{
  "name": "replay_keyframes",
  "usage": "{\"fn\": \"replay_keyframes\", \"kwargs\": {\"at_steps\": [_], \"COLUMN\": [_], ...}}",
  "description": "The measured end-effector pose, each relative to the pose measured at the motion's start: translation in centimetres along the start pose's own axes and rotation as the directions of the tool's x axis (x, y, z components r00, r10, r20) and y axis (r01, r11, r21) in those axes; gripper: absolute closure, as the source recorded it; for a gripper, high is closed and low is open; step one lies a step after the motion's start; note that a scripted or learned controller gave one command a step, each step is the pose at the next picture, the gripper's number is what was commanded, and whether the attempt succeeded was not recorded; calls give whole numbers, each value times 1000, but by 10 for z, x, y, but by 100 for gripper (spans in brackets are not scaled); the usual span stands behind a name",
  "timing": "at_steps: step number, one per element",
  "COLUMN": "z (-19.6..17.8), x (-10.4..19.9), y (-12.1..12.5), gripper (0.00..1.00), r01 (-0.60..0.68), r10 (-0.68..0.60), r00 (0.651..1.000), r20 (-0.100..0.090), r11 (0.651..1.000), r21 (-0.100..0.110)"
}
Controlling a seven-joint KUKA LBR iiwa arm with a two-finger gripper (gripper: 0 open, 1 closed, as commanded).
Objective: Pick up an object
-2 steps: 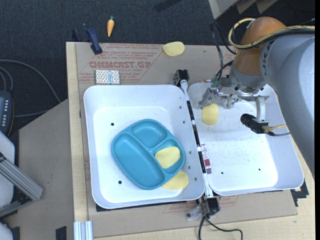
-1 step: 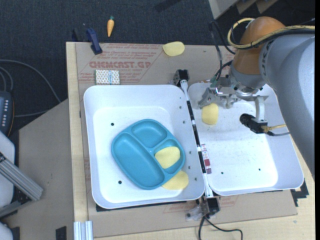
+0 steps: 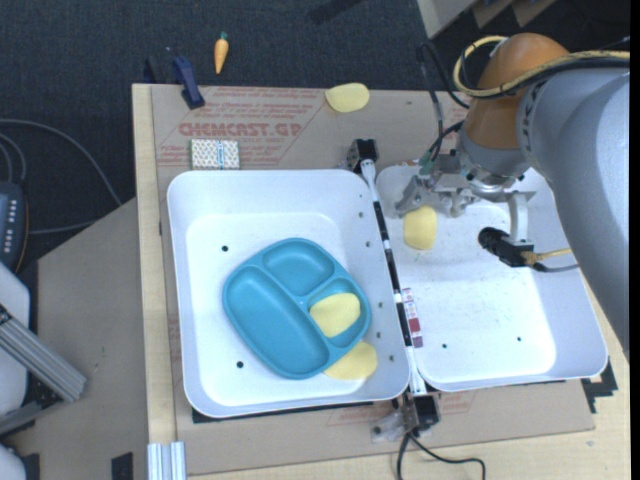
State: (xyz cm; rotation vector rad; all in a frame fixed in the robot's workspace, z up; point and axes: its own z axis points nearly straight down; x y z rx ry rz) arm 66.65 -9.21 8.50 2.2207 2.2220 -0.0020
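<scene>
Landmark: blue three-compartment plastic plate [image 3: 275, 313], set at a slant on the floor of the left shallow white bin [image 3: 200, 258].

In the plate's small compartment on the view's right: soft yellow oval piece [image 3: 335, 313]. Just off the plate's near right rim, touching it, on the bin floor: flat yellow piece [image 3: 352, 361].

To the view's right of the plate and farther back, across the seam between the bins, in the right shallow white bin [image 3: 490, 338]: pale yellow rounded lump [image 3: 420, 228], near the far left corner of that bin.

Directly behind the lump as seen from the plate: tool [image 3: 428, 206], on the grey arm with orange band [image 3: 520, 78], hanging close over the lump. Cannot tell whether the tool is spread, pressed together or pinching the lump; cannot tell either whether touching it or just above it.

Well behind the plate, outside both bins, on the brown cardboard-covered tabletop [image 3: 260, 118] with red print: yellow oval disc [image 3: 347, 97], to the view's right; small speckled rectangular packet [image 3: 215, 153], near the left bin's far rim; dark blue clip [image 3: 187, 81], at the tabletop's far edge.

Farther back still from the plate, beyond the tabletop on the dark floor [image 3: 300, 18]: small orange carrot-shaped toy [image 3: 221, 53].
</scene>
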Motion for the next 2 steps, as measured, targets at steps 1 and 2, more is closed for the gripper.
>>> {"fn": "replay_keyframes", "kwargs": {"at_steps": [1, 2], "z": [0, 0], "x": [0, 0], "y": [0, 0], "gripper": [0, 0], "r01": [0, 1], "r10": [0, -1], "r00": [1000, 1000], "r20": [0, 0], "r11": [1000, 1000], "r21": [0, 0]}}
